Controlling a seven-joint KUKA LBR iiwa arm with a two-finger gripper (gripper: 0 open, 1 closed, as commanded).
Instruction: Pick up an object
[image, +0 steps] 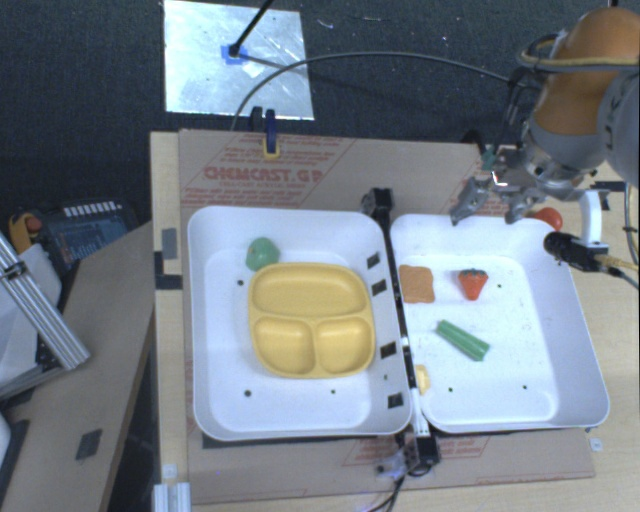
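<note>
My gripper (493, 209) hangs over the back rim of the right bin (560, 390), its two fingers spread open with nothing between them. In that bin lie a brown toast-like square (416, 283), a red strawberry (473, 283) and a green stick-shaped piece (463, 340), all in front of and below the gripper. A small yellow piece (421, 378) rests by the divider between the bins. A red object (547, 215) shows just right of the gripper, partly hidden by the arm.
The left bin (215, 400) holds a yellow divided plate (308, 318) and a green round piece (262, 252) at its back left. A black clamp (378, 202) sits between the bins at the back. Cables run behind the bins.
</note>
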